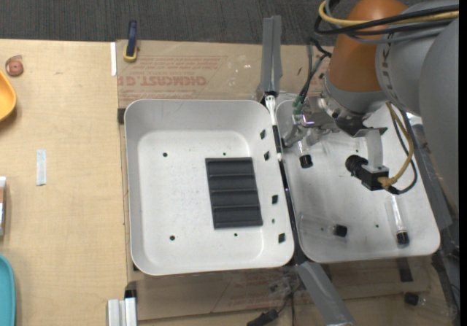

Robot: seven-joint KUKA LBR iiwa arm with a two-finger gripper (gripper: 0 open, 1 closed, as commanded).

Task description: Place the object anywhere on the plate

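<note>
A: Where is the gripper (301,130)?

B: Over the right bin (427,238), at about ten o'clock from that bin's centre, close to the wall it shares with the left bin (144,248). The grey arm (430,62) comes in from three o'clock, with its orange band (365,36) above the wrist.

A: Is it open or closed?

B: I cannot tell. The wrist and its cables hide the tip from this angle, and I see nothing clearly held there.

A: And the task's thing?

B: The biggest item is a black ribbed slab (233,192). It lies flat on the floor of the left bin, slightly toward four o'clock of the centre, long side running twelve to six. It is well apart from the gripper.

A: What lies in the right bin?

B: A small black piece (306,161) sits just below the gripper, at nine o'clock near the shared wall. Another small black piece (339,230) rests toward six o'clock. A clear tube with a dark end (398,222) lies at four o'clock near the right wall. A black fitting on a yellow cable (367,171) hangs near the centre; whether it touches the floor I cannot say.

A: Around the bins?

B: A cardboard sheet (175,73) with mirrored red print at twelve o'clock of the left bin, and a blue clamp (131,40) at its corner. On the wooden bench (66,208), a yellow object (6,102) at the left edge and a small white strip (41,168) below it.
</note>
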